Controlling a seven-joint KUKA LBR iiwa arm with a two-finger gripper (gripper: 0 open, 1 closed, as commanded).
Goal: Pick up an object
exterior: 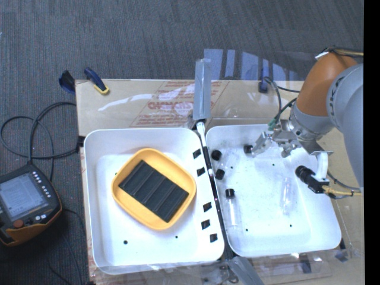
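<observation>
Two white bins sit on your desk; the end effector (272, 142) hovers over the right bin (261, 230), finger state unclear, yellow tray (127, 165) far left.

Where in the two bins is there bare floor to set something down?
Left bin: bare strips around the yellow dish, widest along the near edge. Right bin: open floor in the middle and near right corner, between the clear tube and clear piece. Crowded by the black knobs and under the gripper.
</observation>
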